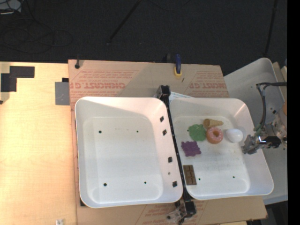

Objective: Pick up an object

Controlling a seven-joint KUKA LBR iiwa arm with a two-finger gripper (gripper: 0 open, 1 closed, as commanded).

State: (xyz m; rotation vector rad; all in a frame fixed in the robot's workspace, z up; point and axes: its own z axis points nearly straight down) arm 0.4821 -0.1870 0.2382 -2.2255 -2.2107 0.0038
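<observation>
White plastic sets the scene: two shallow bins sit side by side on the counter, and the right bin (234, 182) carries every loose piece. A white egg-shaped object (234, 135) lies at right centre of the frame, close to that bin's right wall, and it is the piece nearest the gripper (249, 146), which sits just to its lower right, over the bin's right edge. From the tool, then, the nearest target lies up and to the left in the frame, a short way off and apart from it. Further left along the same line come a pink doughnut (214, 136), touching or almost touching the egg shape, a tan cone-like piece (212, 123) above it, a green lump (197, 132) and a purple piece (191, 148). A brown block (189, 174) lies alone nearer the lower middle, beside the divider. Whether the jaws stand apart or together I cannot tell; the tool is small and dark here, and nothing is seen between them. The left bin (122, 191) plays no part in the reach.
</observation>
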